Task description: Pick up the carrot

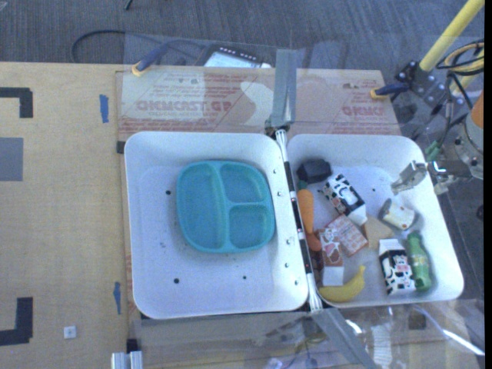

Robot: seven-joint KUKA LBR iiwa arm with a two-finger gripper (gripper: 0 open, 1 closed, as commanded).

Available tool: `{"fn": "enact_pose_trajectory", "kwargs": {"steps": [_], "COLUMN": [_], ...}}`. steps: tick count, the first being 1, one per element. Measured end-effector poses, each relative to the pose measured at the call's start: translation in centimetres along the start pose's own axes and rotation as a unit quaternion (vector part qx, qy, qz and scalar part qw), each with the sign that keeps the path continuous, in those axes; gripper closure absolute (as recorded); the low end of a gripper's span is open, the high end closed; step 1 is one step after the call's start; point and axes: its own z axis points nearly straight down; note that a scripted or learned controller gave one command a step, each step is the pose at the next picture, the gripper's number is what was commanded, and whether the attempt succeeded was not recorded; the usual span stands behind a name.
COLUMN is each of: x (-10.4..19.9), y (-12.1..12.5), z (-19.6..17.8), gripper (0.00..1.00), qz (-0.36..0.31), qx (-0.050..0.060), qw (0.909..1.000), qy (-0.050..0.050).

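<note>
A yellow banana (343,287) lies at the near edge of the right-hand bin (453,271), beside a cow-patterned carton (397,271) and a green bottle (420,263), as the arm prepares for its task. The carrot (307,211) rests farther in, hard against that bin's left wall, next to the seam between the two bins. Its long axis runs near to far, parallel to the wall, with a red-printed packet (345,235) just beside it and a second cow-patterned carton (344,194) and a dark object (313,170) past its far end. The gripper (411,175) hovers at the bin's far right side, well apart from the carrot, which lies to its left across the clutter. Whether its fingers stand apart or together cannot be told from here. A grasp looks tight: the wall crowds one flank of the carrot, the packet the other. The left-hand bin (146,229) holds a turquoise divided plate (226,205). Both bins sit on a bench (61,206) of pale board; beyond it, grey carpet (231,6) and loose cables.
</note>
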Motion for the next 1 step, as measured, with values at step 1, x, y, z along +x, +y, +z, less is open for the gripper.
{"fn": "enact_pose_trajectory", "kwargs": {"steps": [1], "x": [2.25], "y": [0.0], "z": [9.37], "gripper": [0.0], "qz": [-0.154], "qx": [-0.002], "qw": [0.988], "qy": [-0.001]}}
